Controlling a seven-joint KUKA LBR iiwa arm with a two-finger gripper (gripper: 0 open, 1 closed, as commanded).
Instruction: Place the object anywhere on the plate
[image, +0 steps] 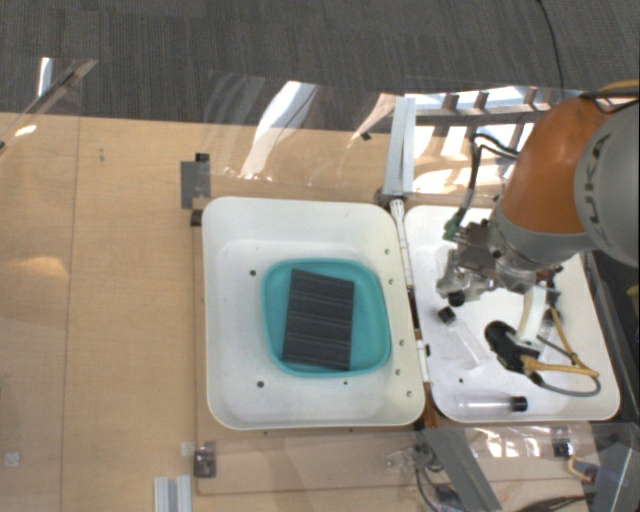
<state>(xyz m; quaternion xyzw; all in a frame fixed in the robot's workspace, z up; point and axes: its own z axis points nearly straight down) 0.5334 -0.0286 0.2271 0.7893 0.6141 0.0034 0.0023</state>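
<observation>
Overhead, the gripper (456, 294) is hanging over the back left part of the right bin (430, 238), close to the wall that this bin shares with its neighbour. Whether the gripper is spread or pressed together cannot be told from this angle, and nothing is showing in its grasp. A small dark piece (445, 314) is sitting just below it; it cannot be told whether that piece belongs to the gripper or is lying on the bin floor. The arm (545, 170) is reaching in from the right, its orange band bulging above the grey wrist and covering much of the right bin's back half. Near the front edge of the same bin, a thin clear tube (488, 404) with a dark cap is lying on its side, well apart from the gripper. In the left bin (235, 330), a teal plate (372, 322) is sitting near the middle. A dark grey ribbed block (320, 320) is lying flat on the plate, slightly tilted, with teal showing around all four of its sides. It is well apart from the gripper, with the bin walls between them. Both bins are resting on a pale wooden bench (100, 300), and a metal rail (401, 150) is running back from the gap between them.
</observation>
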